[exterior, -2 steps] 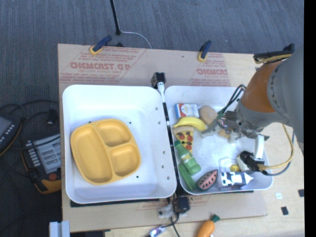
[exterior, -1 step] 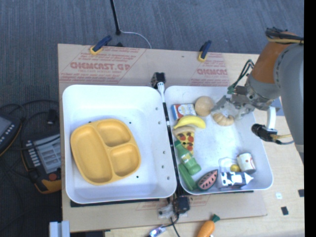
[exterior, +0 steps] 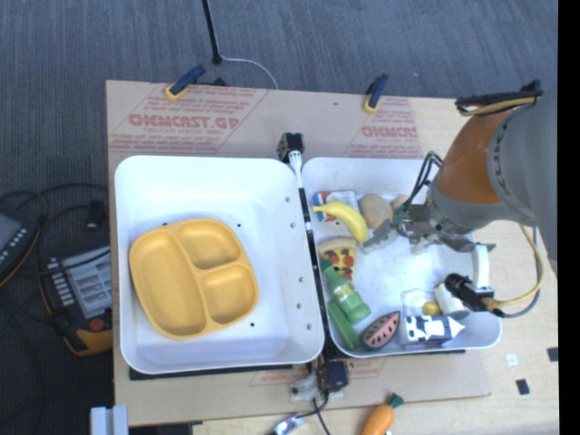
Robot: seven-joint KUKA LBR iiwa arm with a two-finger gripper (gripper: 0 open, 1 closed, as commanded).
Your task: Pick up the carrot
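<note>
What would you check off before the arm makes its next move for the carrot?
1. Carrot located: ok. The carrot lies on the bench's front edge, outside both bins.
2. Gripper near the carrot: not ok. The gripper is over the right bin, beside the banana.
3. Carrot between the fingers: not ok.
4. Path forward: cannot tell. The right bin's front wall and the watermelon slice sit between gripper and carrot.
5. Carrot free of clutter: ok, nothing lies on it.
6. Fingers open or shut: cannot tell.
</note>
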